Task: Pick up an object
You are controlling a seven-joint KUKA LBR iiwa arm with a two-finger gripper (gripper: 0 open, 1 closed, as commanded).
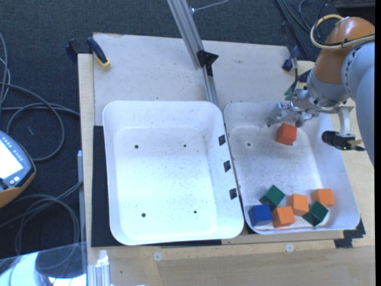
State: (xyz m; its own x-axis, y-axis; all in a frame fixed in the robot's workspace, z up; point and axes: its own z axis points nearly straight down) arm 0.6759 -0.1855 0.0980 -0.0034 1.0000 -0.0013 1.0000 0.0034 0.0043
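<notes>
One orange cube (pixel 286 134) sits right under your gripper (pixel 290 117), its matte faces turned corner-on to the bin walls; you can't tell from here whether it is actually gripped. Six more blocks lie well below the gripper along the right bin's (pixel 250 115) near wall: blue (pixel 259 214), two green (pixel 274 195), three orange (pixel 299 204), none with readable markings.
</notes>
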